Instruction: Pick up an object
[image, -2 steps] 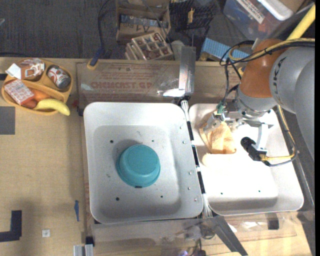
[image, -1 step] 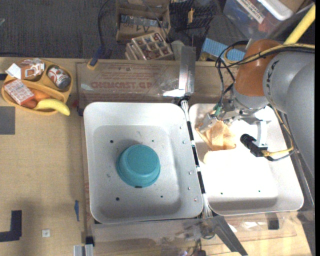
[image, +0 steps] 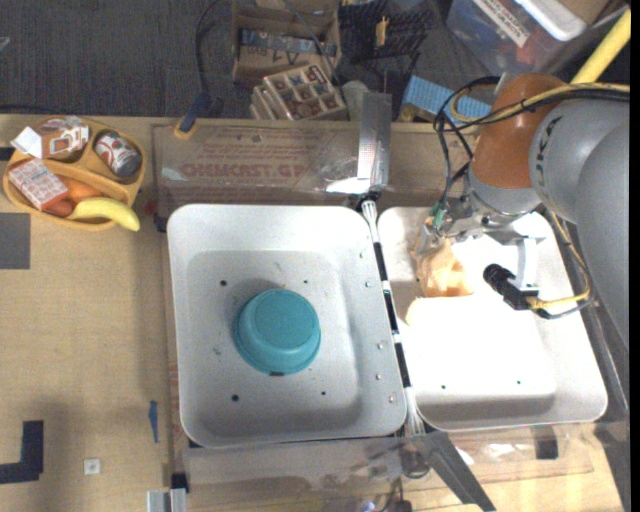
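My gripper (image: 437, 232) hung over the pale orange, lumpy soft object (image: 441, 272) in the right white bin (image: 520, 390) (grip state: cannot tell). Best approach: descend centred, squeeze gently, lift straight.

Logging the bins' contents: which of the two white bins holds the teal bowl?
The left bin; the teal bowl sits upside down in its middle. The right bin holds the gripper.

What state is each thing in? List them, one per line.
Teal bowl: upside down, alone in the left bin.
Pale orange object: lying in the right bin, near its far left corner.
Tool: low over the pale orange object.
Banana: lying in the tray on the bench.
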